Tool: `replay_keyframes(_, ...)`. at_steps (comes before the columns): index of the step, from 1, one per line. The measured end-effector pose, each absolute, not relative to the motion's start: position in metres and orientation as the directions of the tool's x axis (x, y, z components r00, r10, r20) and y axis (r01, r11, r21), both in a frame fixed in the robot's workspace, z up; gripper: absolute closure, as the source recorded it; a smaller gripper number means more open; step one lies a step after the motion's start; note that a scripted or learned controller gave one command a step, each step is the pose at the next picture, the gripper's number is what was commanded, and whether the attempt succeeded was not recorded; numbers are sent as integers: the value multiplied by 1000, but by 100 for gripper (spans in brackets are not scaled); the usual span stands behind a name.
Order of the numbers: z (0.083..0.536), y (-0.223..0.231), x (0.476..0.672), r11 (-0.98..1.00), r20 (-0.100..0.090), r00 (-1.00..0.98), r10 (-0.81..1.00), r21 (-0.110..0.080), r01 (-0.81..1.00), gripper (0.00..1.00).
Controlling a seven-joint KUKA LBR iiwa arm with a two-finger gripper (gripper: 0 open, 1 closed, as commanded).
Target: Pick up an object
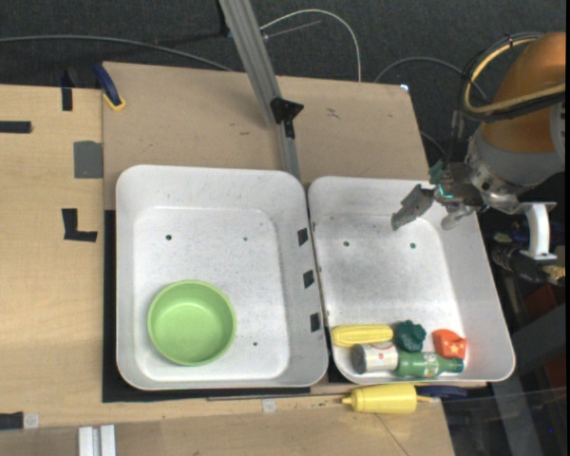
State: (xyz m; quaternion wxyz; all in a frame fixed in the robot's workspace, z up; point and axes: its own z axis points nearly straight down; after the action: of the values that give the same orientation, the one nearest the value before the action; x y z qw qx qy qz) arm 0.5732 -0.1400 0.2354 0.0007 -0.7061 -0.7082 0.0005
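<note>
my end effector [430, 208] spread open, empty, over right bin [380, 274] far end | targets clustered near corner: corn [362, 334], green bottle [426, 365] | corn looks light, stiff; pinch across its middle

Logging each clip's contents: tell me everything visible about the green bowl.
The green bowl is round, light green, and looks like smooth plastic, with a thick rim and a shallow, flat-bottomed inside that holds nothing. It sits upright in the near-left corner of the left bin, resting on the bin's speckled floor close to the left and front walls. Nothing else touches it; the hand is over the right bin.
</note>
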Motion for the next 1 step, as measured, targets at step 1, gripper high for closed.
replay_keyframes(1,235,-140,573,3,0,-3,1000,-1,1000,0)
